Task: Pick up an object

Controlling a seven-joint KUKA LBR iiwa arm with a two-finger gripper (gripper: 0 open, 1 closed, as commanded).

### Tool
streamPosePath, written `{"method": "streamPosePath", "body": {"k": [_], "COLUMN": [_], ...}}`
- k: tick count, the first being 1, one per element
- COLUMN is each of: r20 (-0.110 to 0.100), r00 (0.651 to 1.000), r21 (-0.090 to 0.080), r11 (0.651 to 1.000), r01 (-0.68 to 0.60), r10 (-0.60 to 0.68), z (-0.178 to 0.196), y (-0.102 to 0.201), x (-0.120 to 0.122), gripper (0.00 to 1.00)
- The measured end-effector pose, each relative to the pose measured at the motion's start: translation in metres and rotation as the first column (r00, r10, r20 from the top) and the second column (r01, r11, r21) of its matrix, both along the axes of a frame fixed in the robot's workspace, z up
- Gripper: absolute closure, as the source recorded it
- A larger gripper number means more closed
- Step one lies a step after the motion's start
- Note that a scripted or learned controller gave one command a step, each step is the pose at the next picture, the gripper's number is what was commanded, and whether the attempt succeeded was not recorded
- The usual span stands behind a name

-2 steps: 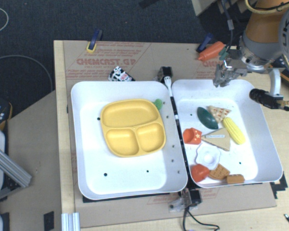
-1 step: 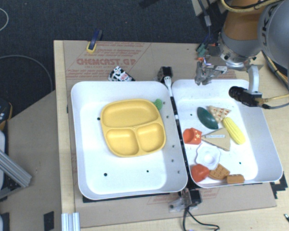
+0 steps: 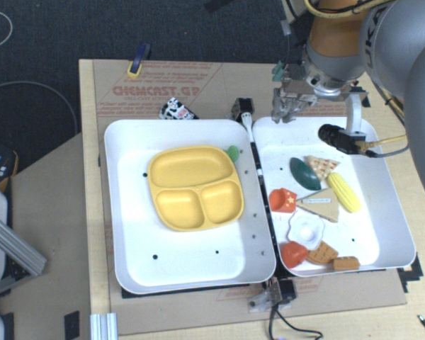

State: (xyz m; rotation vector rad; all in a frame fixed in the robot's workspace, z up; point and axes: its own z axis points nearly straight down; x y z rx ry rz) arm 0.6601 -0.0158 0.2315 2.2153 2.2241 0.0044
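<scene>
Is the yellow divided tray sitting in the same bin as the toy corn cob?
No: the yellow tray lies in the left bin, while the corn cob lies in the right bin.

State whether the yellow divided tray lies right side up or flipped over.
Right side up: the yellow tray shows its three hollow compartments facing upward.
</scene>
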Motion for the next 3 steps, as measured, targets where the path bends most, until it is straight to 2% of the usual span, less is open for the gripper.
{"method": "streamPosePath", "body": {"k": [1,2,3], "r20": [-0.007,0.001,-0.007], "r00": [1.000,1.000,1.000], "r21": [0.000,-0.001,0.000], "r11": [1.000,1.000,1.000], "r01": [0.003,0.002,0.005], "r10": [-0.003,-0.002,-0.005], "z": [-0.017,0.001,-0.007], "y": [0.003,0.013,0.000], "x": [-0.002,-0.001,-0.011], "gripper": [1.00,1.00,1.00]}}
